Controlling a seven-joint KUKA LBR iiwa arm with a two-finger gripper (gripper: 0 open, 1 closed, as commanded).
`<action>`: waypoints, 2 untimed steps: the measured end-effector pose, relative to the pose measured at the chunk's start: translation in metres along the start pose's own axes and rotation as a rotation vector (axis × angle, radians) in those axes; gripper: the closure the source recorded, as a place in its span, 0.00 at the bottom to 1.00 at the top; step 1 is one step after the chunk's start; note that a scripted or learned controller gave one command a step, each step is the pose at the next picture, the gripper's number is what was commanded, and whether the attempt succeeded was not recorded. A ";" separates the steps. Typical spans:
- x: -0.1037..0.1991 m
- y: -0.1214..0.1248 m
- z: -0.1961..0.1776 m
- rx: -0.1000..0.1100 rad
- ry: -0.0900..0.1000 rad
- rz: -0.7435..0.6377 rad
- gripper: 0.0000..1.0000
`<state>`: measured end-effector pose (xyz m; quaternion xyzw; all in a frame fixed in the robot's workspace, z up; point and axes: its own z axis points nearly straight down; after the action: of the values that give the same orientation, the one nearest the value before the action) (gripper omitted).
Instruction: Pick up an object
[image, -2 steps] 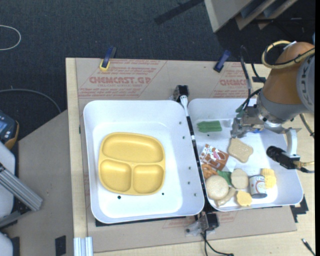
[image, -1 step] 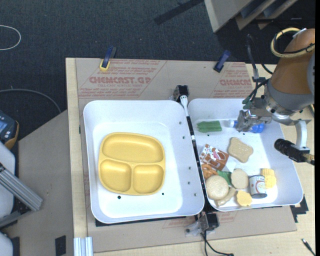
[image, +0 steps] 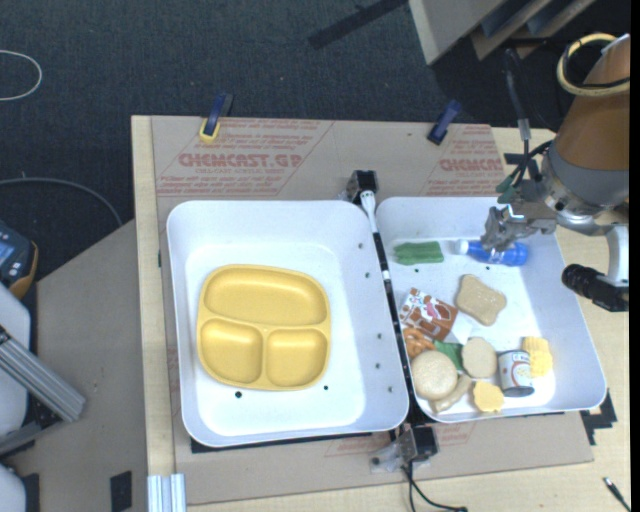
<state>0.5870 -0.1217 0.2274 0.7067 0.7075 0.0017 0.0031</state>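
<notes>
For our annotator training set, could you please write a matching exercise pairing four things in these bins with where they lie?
Things:
1. yellow tray
2. green block
3. blue bottle
4. small can

Places:
A. under the claw, far part of the right bin
B. near part of the right bin, beside a yellow corn piece
C. middle of the left bin
D. far part of the right bin, close to the divider

Pairs: 1-C, 2-D, 3-A, 4-B

arm (image: 598, 120) cut by right edge; blue object (image: 508, 256) partly hidden under end effector (image: 500, 236)
</notes>
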 end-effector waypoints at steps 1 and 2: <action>0.051 0.017 0.011 0.004 0.003 -0.005 1.00; 0.097 0.022 0.009 0.003 0.003 -0.004 1.00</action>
<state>0.6095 -0.0249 0.2180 0.7052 0.7090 0.0016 0.0009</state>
